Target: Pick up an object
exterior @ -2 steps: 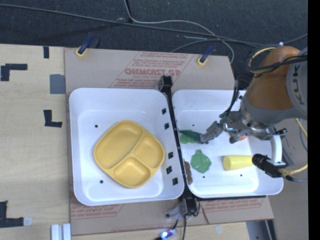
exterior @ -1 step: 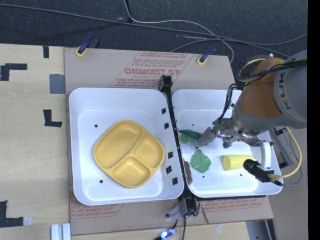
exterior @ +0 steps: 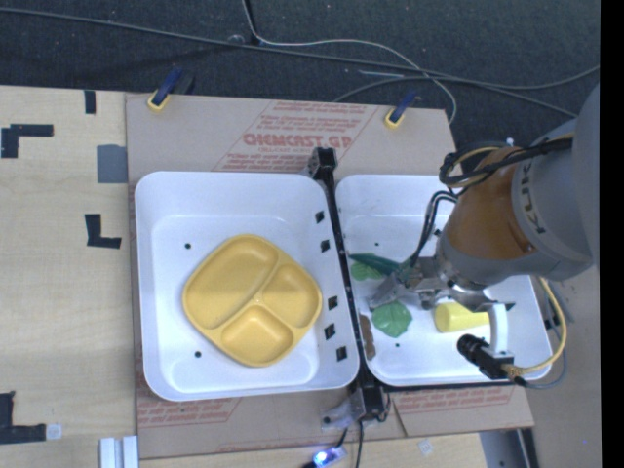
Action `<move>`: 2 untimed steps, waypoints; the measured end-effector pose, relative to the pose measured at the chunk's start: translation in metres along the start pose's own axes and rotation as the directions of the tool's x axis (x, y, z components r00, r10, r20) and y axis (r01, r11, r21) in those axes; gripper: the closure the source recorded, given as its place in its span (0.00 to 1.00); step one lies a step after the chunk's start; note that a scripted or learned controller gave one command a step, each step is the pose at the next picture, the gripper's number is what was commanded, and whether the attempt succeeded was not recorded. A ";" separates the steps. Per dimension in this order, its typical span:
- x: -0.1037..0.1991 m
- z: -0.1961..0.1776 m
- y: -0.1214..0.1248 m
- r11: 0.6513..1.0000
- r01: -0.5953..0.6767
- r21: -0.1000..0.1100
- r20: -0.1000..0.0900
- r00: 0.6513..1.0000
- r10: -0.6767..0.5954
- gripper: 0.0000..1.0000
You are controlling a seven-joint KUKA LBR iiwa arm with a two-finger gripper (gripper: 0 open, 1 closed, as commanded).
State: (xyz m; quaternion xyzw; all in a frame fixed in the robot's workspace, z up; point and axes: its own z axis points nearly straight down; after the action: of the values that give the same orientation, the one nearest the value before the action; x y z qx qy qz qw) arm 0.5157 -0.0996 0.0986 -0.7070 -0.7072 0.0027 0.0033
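Yellow divided plate (exterior: 253, 300) in left bin (exterior: 156, 261), pincer (exterior: 398, 288) perhaps touching green piece (exterior: 392, 319)

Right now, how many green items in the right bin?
2: a darker green piece by the divider, and a lighter green one just nearer the camera, beside the gripper. The arm may hide more.

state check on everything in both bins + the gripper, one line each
yellow divided plate: lying flat in the left bin, tilted diagonally, nothing on it
green leafy item: lying loose in the right bin, by the divider
yellow block: lying in the right bin, partly under the arm
gripper: low over the green item, grasp unclear
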 end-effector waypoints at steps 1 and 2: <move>0.001 -0.013 0.001 1.000 0.002 -0.004 -0.001 1.000 -0.002 1.00; -0.004 -0.060 0.009 1.000 0.001 -0.011 0.001 1.000 -0.001 1.00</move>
State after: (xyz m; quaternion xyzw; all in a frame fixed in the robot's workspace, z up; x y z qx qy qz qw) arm 0.5251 -0.1034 0.1587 -0.7067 -0.7075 -0.0007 -0.0009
